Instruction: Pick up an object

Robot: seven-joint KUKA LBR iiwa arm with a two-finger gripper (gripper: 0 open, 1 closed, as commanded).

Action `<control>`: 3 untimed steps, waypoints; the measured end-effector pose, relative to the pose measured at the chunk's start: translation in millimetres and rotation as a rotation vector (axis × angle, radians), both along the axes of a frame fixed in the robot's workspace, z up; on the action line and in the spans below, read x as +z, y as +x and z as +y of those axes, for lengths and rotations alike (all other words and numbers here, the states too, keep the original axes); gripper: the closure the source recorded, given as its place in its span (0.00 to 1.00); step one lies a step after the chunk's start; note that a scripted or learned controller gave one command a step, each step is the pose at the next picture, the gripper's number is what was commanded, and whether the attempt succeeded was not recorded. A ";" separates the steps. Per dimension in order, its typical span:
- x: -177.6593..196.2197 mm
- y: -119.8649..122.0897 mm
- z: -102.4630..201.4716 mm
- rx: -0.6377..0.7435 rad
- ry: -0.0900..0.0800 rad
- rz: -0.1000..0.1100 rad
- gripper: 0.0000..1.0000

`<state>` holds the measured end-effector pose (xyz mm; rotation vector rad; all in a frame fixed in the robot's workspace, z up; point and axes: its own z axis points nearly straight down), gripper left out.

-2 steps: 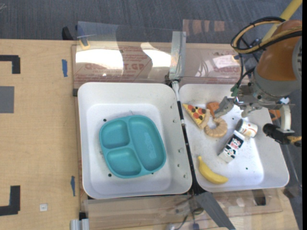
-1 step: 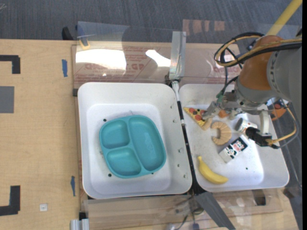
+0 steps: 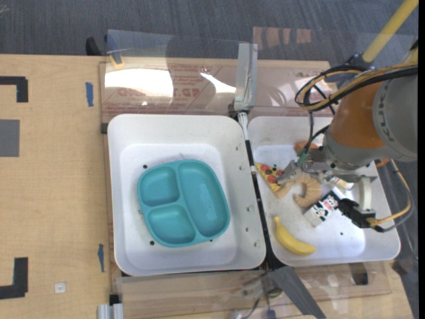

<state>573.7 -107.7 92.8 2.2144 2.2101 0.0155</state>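
one hand [image 3: 292,171] low in right bin [image 3: 382,244], grip state unclear — banana [image 3: 292,239] below it, well apart

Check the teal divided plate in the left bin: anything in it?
Empty. All three compartments of the teal plate show bare teal; it lies flat in the left bin.

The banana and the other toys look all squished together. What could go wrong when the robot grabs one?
The gripper is low among crowded toys in the right bin, so it might pinch two at once or bump the tan piece away. The banana is curved and smooth, so it could slip out.
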 end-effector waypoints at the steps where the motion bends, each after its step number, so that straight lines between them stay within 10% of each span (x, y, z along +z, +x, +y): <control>1: 12.5 2.6 1.5 0.001 0.002 -0.007 1.00; 2: 96.7 -18.8 80.9 0.011 0.005 0.006 1.00; 3: 91.5 -21.4 76.9 0.004 0.002 0.016 0.00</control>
